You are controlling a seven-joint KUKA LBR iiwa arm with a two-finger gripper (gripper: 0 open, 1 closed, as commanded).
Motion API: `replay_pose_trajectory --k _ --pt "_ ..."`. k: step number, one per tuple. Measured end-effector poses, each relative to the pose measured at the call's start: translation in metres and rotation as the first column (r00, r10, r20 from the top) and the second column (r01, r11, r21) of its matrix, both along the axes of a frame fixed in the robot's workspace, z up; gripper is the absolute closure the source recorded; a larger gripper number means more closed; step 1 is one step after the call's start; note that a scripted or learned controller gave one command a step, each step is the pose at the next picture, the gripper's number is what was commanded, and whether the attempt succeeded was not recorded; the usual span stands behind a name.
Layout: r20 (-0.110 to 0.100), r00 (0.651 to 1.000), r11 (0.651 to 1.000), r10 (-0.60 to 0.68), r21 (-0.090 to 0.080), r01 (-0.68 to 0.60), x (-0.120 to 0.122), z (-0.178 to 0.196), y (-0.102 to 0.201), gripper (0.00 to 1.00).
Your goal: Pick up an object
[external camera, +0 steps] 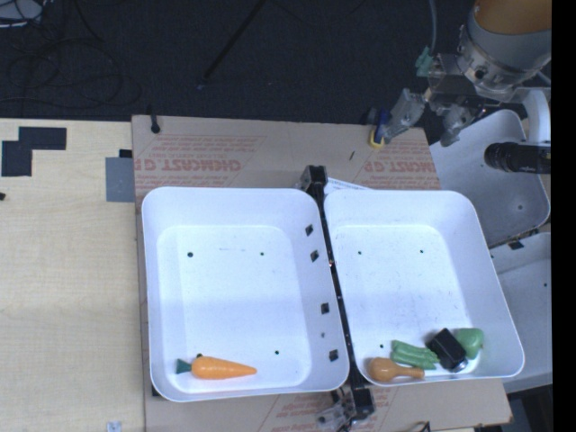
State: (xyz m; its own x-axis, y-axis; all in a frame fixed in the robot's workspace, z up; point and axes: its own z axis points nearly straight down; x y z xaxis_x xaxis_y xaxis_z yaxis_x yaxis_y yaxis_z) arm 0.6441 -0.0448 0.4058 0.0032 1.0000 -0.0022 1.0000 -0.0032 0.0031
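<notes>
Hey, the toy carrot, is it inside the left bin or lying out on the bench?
Inside. The carrot lies flat on the left bin floor, near its front wall.

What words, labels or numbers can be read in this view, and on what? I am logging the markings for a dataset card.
Red block print, mirrored and upside down, on the brown cardboard sheet behind the two shallow white bins: too blurred to read with certainty.
Red print on the same cardboard at the front edge: too small to read.
The toys and the grey arm's gripper: no legible text.
</notes>
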Motion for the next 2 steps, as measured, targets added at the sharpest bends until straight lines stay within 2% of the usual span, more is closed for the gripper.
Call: replay_pose_trajectory --k 1,2 --pt "-0.007 1.000 1.000 0.001 0.001 -0.001 0.000 0.006 0.001 1.00" --pt "-0.008 1.000 1.000 0.005 0.003 -0.005 0.000 -0.013 0.039 1.00"
